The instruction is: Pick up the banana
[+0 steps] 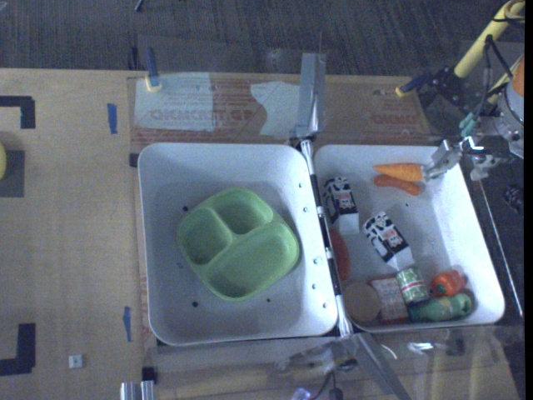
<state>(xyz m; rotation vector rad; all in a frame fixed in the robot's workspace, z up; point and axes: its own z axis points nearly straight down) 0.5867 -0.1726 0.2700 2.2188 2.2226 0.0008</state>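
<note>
Gripper: you see it at the upper right of the frame, over the top right corner of the right bin. You cannot tell how wide it stands or whether it has hold of anything.
Carrot: just left of the gripper tip, lying crosswise (touching or not, you cannot tell).
Banana: you cannot tell which item it is.
Yellow shape: cut by the frame's left edge, well apart from both bins.
Milk cartons: two, middle of the right bin.
Green plate: in the left bin, centre of the frame.
</note>
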